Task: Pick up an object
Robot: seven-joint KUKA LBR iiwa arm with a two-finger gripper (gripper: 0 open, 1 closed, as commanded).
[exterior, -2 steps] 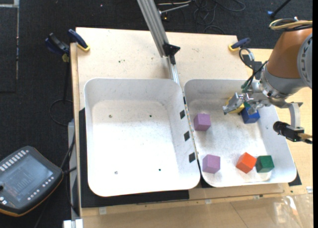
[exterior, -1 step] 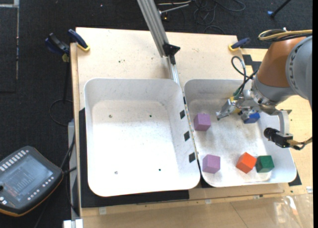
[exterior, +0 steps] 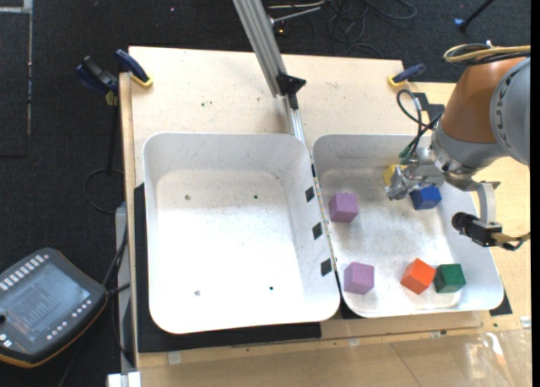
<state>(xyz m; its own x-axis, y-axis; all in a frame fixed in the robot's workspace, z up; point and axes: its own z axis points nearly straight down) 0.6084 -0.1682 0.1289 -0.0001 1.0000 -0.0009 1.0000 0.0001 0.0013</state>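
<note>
Camera view, bench: The bench [exterior: 219, 82] carried two shallow white bins side by side, the left bin [exterior: 160, 158] bare inside and the right bin [exterior: 354, 145] holding all the blocks.

Camera view, arm: The grey arm [exterior: 485, 111], with its orange band, reached in from three o'clock and hung over the far part of the right bin.

Camera view, pincer: The pincer [exterior: 405, 181] sat low at about one o'clock in the right bin, between a yellow block and a blue block. I could not tell whether it was open or closed, nor whether anything sat in it.

Camera view, nearest blocks: The yellow block [exterior: 390, 174] peeped out at the pincer's nine o'clock side; the blue block [exterior: 426, 198] lay just beside it at four o'clock, partly under the wrist.

Camera view, other blocks: A purple block [exterior: 342, 206] lay near the bin's centre-left, a second purple block [exterior: 359, 277] at seven o'clock, and an orange block [exterior: 417, 276] touching or nearly touching a green block [exterior: 450, 277] at five o'clock.

Step in hand: To my eye it was closing in on the yellow or blue block.

Doing it well: I'd judge it should centre on one block alone, come straight down, avoid nudging the neighbour, and lift only once the grip is sure.
</note>
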